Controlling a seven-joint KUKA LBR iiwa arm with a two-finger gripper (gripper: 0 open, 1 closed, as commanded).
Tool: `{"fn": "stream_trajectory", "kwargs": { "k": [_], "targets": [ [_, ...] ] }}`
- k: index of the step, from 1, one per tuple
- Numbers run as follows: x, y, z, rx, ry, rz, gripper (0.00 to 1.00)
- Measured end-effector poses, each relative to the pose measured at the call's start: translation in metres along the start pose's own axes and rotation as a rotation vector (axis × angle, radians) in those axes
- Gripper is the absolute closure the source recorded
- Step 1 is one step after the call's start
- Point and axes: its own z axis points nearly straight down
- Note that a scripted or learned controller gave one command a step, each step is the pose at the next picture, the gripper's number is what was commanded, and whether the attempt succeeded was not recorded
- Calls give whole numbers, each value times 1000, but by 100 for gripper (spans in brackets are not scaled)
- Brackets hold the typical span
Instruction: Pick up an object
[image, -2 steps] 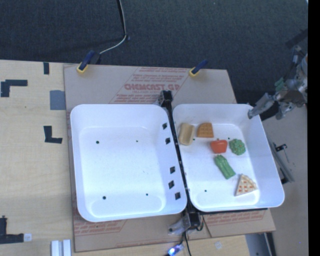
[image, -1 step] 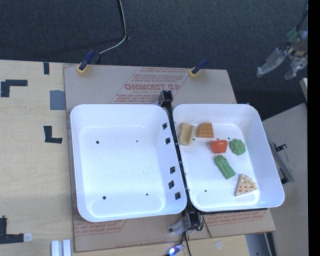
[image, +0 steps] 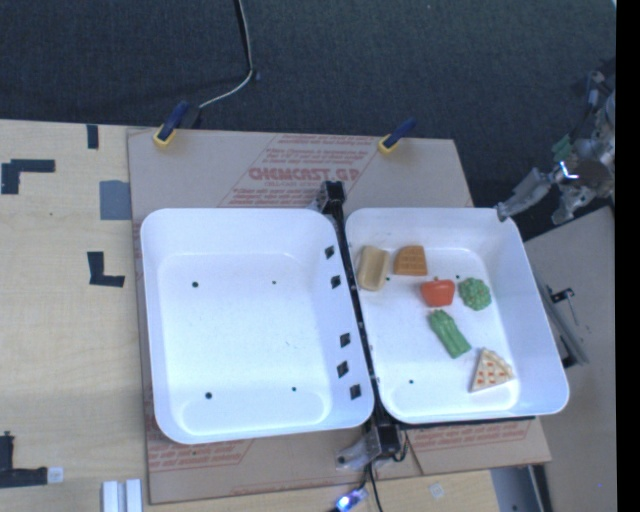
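Bench holds two white bins (image: 150, 235), toys clustered in the right bin's (image: 535, 300) middle; gripper (image: 560, 190) beyond its top-right corner, grip state unreadable, so you risk nudging tomato (image: 437, 292) into broccoli (image: 474, 294) and closing on nothing.

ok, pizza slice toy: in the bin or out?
In. The pizza slice lies flat on the floor of the right bin, near its front right corner, apart from the green vegetable.

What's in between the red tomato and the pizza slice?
In the camera view, the long green vegetable lies between the red tomato and the pizza slice, slanting across the right bin.
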Motion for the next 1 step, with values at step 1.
{"fn": "stream_trajectory", "kwargs": {
  "k": [1],
  "targets": [
    [2,53,-113,-23,-7,-6,0]
  ]
}}
